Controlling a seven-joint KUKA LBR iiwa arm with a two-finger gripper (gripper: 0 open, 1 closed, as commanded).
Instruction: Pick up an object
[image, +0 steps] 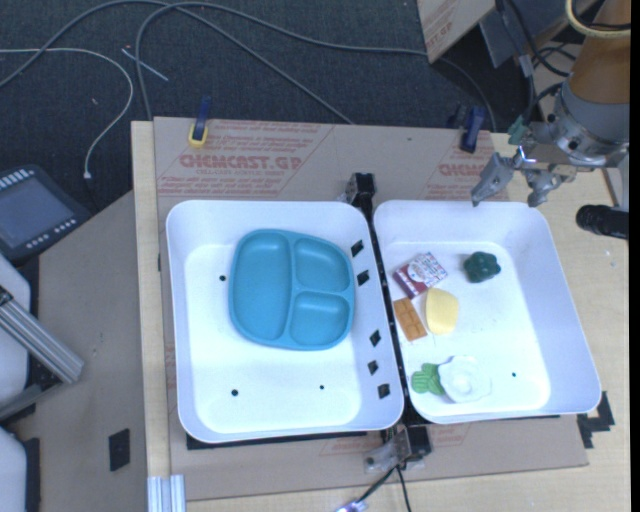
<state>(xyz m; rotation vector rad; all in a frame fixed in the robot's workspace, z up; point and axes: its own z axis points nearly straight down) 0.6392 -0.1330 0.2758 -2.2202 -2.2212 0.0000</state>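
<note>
Camera view, looking down at a slant on the table.

Gripper: at the upper right, above the far rim of the right bin. Its two fingers hang spread apart, open, with nothing between them.

Right bin, contents, all well apart from the fingers and nearer the viewer:
- dark green object, the closest item to the gripper, lying alone toward the far side;
- red-and-white packet, near the bin's left wall;
- orange block, just below the packet;
- yellow object, touching or just beside the orange block;
- white object near the front rim, with a light green object against its left side.

Left bin: one blue divided plate, three compartments, lying flat in the far half.

Black clips run along the seam between the two bins.
</note>
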